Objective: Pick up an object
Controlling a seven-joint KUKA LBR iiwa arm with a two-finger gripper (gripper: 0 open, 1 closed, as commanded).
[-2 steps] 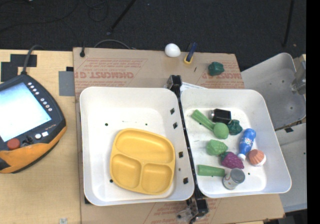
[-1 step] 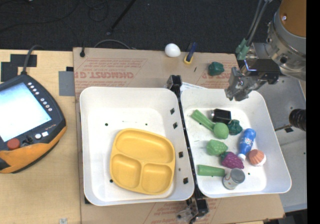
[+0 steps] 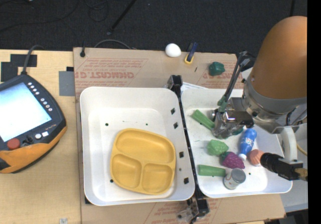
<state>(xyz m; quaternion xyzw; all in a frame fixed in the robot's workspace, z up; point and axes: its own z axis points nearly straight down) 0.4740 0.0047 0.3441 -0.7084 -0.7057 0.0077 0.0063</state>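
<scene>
The pincer (image 3: 222, 129) hangs low in the right bin (image 3: 266, 180); whether it is open or closed cannot be told. Just to its left lies a green stick (image 3: 202, 119). Below it sits a green lump (image 3: 218, 147), then purple grapes (image 3: 233, 160), with a blue bottle (image 3: 247, 142) beside. Another green stick (image 3: 211, 170) and a grey can (image 3: 233, 178) lie near the front rim. The left bin (image 3: 98, 102) holds a yellow divided tray (image 3: 142, 161).

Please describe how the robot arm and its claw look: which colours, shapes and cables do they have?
The arm is grey and rounded, with a wide orange band above the wrist. The claw is dark metal with silvery parts. A thin dark cable runs alongside.
</scene>
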